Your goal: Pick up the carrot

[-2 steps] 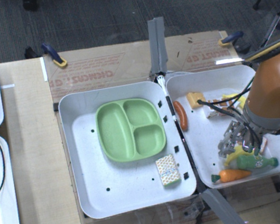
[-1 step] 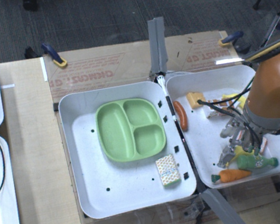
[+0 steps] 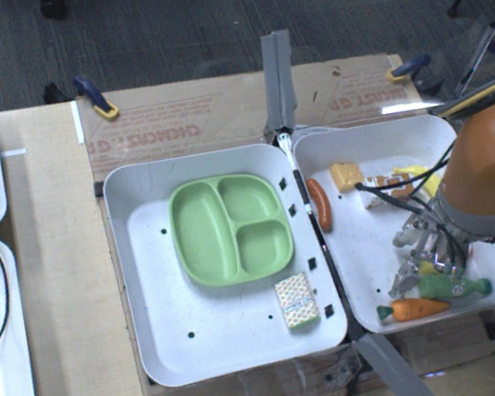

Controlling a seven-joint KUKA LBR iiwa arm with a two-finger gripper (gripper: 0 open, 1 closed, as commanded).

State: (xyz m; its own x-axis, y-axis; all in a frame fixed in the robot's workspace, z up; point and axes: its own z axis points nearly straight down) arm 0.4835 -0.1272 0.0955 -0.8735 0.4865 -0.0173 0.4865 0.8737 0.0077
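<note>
From above, the desk (image 3: 62,272) carries two white bins side by side. The left bin (image 3: 149,285) holds a green plate (image 3: 231,228) with three compartments, lying flat in its middle. Near the plate's near-right corner, just beside it, a small patterned sponge (image 3: 298,302) rests on the bin floor, close to the wall between the bins.

In the right bin (image 3: 356,249), the carrot (image 3: 417,307) lies flat along the near wall, its length running left to right. Touching its right end is a green bottle (image 3: 458,287), also on its side. A sausage (image 3: 321,203) lies along the left wall, at the far half of the bin. A yellow cheese block (image 3: 347,174) sits toward the far wall, and to its right is a banana (image 3: 411,176), partly hidden by the arm.

The arm (image 3: 493,163) reaches in from the right, its orange band over the bin's right side. The gripper (image 3: 417,262) hangs low just above the carrot and bottle, slightly to the far side of them. Its fingers are a metal tangle from this angle; whether they are spread or pressed together cannot be told, and nothing is seen between them.
</note>
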